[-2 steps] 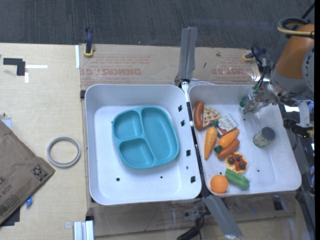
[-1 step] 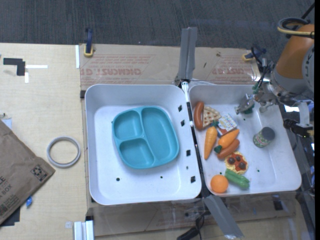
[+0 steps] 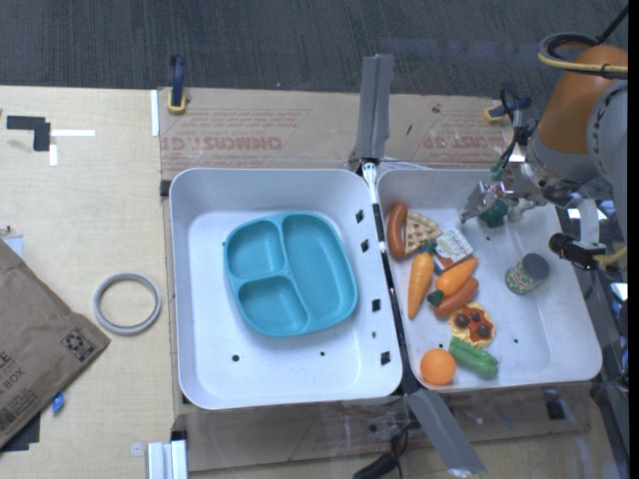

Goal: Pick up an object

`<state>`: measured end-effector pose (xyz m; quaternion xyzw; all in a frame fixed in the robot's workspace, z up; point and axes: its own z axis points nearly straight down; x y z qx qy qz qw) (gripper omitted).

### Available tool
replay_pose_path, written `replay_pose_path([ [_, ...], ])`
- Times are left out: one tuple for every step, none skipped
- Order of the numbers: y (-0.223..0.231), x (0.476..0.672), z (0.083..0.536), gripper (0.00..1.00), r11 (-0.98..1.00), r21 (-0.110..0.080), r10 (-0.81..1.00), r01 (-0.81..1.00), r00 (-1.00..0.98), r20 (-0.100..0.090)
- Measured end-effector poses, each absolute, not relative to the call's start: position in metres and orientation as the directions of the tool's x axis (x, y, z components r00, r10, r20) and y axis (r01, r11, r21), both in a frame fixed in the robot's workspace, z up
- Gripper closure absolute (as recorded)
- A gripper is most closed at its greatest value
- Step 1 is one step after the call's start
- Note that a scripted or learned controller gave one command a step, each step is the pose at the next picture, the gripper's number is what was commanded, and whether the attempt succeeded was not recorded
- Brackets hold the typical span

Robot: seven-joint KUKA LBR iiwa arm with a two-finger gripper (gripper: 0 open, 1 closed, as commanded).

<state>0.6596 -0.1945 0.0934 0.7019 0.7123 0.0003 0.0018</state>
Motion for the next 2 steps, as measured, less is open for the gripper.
replay_pose_path([
  [-0.195,0.660,0.103,1.00,0.017,0.004,1.000,1.000,-0.017,-0.004],
  [-0.151,0.660,0.176,1.00,0.059,0.002,0.998,0.998,-0.059,-0.001],
])
